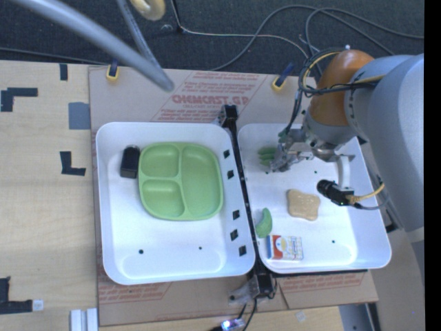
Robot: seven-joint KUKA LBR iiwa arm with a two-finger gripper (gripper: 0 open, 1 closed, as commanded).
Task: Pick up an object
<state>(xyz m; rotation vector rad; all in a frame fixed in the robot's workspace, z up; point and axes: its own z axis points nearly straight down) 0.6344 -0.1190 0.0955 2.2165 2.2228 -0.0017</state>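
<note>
The right bin (pixel 365 250) holds a tan cookie-shaped piece (pixel 303 204), a small green object (pixel 263 221) near the divider, a white carton with red and blue print (pixel 284 247), and a green item (pixel 267 154) at the back left. My gripper (pixel 284 158) hangs low over the back left of this bin, right beside that green item and touching or nearly touching it. The wrist above hides the fingertips. In the left bin (pixel 117 254) lie a green divided plate (pixel 181 181) and a small black block (pixel 129 161).
A black clip with a yellow cable (pixel 335 192) hangs off the arm over the right bin's middle. Black clamps (pixel 234 185) run along the divider between the bins. Cables trail across the dark floor behind the bench.
</note>
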